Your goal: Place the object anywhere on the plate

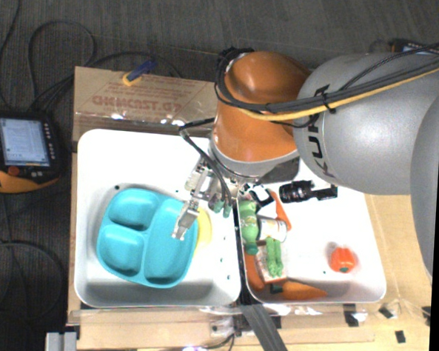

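One yellow object (pixel 204 231) is lying at the right rim of the plate (pixel 132 241), partly hidden, so its shape is hard to read. It is sitting just beside the gripper (pixel 184 222), on the side nearer the wall between the bins. From this slanted view it is not possible to tell whether the object is resting on the plate's edge or on the bin floor next to it.

The gripper is hanging over the right part of the plate, above its larger compartment. Whether it is clenched or released cannot be told, and nothing is showing clearly in its grasp.

The plate is turquoise, divided into compartments, and is sitting in the lower half of the left bin (pixel 102 156).

The arm (pixel 371 121) is reaching in from the right, its orange band (pixel 257 106) hovering over the far edge where the two bins meet.

The right bin (pixel 368 225) is holding several toys: green pieces (pixel 272 257) crowding against its left wall, an orange piece (pixel 295 291) lying along its near edge, and a small red-orange item (pixel 343 259) sitting well apart from them. A black part (pixel 307 191) is showing just below the arm.

A cardboard sheet (pixel 135 99) is lying beyond the left bin, and a handheld control unit (pixel 21 148) is resting on the dark floor at far left.
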Robot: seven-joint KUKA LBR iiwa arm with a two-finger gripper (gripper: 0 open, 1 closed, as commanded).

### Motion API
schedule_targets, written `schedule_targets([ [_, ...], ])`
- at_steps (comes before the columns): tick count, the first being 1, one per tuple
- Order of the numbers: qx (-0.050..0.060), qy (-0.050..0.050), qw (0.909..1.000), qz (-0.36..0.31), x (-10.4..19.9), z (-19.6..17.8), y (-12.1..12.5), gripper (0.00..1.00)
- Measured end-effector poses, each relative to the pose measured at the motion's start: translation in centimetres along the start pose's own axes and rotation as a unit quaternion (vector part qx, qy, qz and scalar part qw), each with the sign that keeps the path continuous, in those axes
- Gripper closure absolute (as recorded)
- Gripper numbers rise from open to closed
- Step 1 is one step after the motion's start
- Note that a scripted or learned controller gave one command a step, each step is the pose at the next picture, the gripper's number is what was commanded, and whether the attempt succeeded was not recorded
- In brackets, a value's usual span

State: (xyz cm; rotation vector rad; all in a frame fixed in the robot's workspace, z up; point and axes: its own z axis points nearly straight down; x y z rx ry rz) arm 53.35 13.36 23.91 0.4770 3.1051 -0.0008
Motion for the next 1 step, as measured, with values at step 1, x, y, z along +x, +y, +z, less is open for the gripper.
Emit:
schedule_targets([
  [1,0.000,0.000,1.0000,0.000,0.00,0.00,0.00,0.00],
])
